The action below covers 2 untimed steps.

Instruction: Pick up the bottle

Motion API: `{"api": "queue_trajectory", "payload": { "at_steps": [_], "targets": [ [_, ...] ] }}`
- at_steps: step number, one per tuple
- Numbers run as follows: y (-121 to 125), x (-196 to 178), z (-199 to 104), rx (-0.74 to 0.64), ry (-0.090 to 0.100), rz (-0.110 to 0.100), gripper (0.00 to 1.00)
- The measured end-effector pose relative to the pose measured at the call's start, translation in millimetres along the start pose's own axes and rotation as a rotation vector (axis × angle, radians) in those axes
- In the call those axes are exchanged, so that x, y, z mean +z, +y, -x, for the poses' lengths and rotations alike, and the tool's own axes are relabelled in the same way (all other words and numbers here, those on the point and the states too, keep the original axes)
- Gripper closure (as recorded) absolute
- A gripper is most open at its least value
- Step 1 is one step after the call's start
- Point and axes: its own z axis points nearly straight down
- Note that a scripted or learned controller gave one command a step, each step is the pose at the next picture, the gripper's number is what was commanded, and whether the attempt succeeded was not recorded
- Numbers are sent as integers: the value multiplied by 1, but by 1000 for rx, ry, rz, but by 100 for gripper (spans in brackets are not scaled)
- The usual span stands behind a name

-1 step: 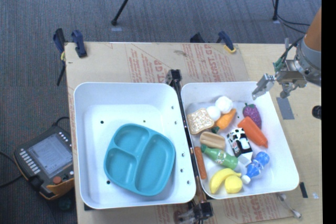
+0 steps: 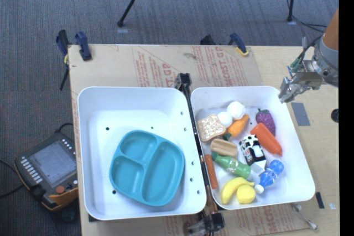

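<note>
**Gripper waits off the bin's right rim, green bottle lies among the toy food**

While the gripper [image 2: 291, 87] hangs over the bare bench just outside the upper right corner of the right bin [image 2: 303, 171], nothing sits between its fingers; whether they are spread or closed cannot be told from this slanted view. The arm [image 2: 332, 41] enters from the right edge, its orange band just visible above the grey wrist.

In the right bin, the green bottle [image 2: 231, 163] lies on its side near the middle, its neck pointing toward the bin's left wall. A hot dog bun [image 2: 223, 147] lies just above it, and a black-and-white milk carton [image 2: 251, 150] is just to its right. A banana [image 2: 233, 187] and a lemon [image 2: 246, 194] lie below the bottle, near the front wall. A blue bottle with a white cap [image 2: 269, 176] lies at the lower right. A long carrot [image 2: 266, 139] slants along the right side, with a purple eggplant [image 2: 265, 118] above it. A cracker [image 2: 211, 127], two white eggs [image 2: 231, 113] and a smaller carrot [image 2: 238, 125] fill the upper part. A thin sausage [image 2: 211, 171] lies along the left wall.

The left bin [image 2: 91, 102] holds a teal divided plate [image 2: 146, 167] with three compartments.

A teach pendant [image 2: 48, 171] lies on the floor left of the bench.
</note>
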Motion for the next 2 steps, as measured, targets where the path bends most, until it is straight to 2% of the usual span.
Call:
{"api": "queue_trajectory", "payload": {
  "at_steps": [1,2],
  "targets": [
    [-111,-59,29,-16,-2,2,100],
    [-129,-96,28,-440,-3,3,100]
  ]
}}
